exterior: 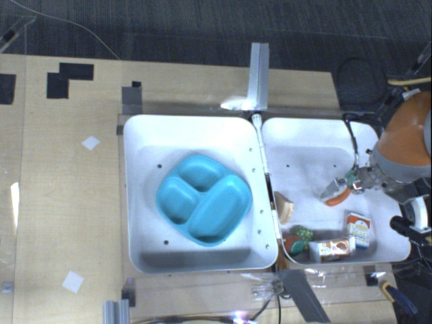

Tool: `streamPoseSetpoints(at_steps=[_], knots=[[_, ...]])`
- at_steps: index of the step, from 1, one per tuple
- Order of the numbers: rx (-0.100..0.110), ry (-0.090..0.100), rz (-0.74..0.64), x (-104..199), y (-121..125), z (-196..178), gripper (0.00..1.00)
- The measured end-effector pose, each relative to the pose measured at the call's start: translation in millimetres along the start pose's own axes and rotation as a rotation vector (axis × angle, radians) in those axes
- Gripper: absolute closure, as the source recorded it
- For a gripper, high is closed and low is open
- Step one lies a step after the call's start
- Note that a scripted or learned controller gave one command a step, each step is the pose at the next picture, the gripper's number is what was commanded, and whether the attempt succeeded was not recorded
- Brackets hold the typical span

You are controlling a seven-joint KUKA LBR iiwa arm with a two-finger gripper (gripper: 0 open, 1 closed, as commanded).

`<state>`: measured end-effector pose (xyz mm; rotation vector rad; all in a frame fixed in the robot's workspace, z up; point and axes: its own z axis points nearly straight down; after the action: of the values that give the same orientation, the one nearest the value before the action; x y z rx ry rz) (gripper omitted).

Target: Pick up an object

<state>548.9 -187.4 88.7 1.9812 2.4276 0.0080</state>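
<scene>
gripper [345, 183] over right bin [304, 140] | fingers pinched on orange carrot-like object [335, 196], tip low near floor | risk: grip looked end-on, shallow; object could pivot and slip on lift

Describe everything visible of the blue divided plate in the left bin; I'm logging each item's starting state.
The blue plate is a light blue, smooth, plastic-looking tray with rounded corners and three recessed compartments: one at the far side, one at the left, and a larger one at the near right. It lies flat and right side up, turned at a diagonal, near the middle of the left white bin, resting on its floor. Its compartments look bare. Nothing else touches it; the end effector is over the other bin.
</scene>
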Motion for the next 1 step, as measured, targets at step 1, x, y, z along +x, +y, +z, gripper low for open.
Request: streamPoseSetpoints(at_steps=[1], knots=[[-0.009, -0.007, -0.001, -1.4, 3.2, -13.4, 1.0]])
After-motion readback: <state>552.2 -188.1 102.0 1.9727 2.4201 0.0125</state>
